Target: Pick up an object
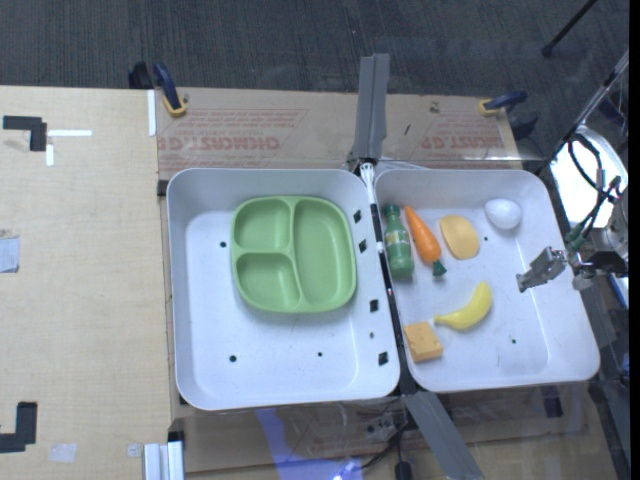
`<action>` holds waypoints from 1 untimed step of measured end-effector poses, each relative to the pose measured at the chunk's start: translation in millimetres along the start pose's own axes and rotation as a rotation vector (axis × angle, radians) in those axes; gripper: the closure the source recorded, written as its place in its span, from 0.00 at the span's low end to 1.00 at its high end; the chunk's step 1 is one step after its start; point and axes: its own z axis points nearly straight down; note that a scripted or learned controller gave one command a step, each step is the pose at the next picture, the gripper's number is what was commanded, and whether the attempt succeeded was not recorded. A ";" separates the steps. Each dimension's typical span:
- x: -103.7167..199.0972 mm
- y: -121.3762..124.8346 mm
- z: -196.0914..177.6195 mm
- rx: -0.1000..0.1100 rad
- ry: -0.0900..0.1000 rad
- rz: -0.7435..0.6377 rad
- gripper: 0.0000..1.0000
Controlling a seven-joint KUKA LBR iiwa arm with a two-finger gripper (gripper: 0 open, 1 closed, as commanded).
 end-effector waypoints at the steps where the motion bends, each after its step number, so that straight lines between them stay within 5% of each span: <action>1: 55.0 48.2 146.8 -0.002 0.000 -0.159 0.00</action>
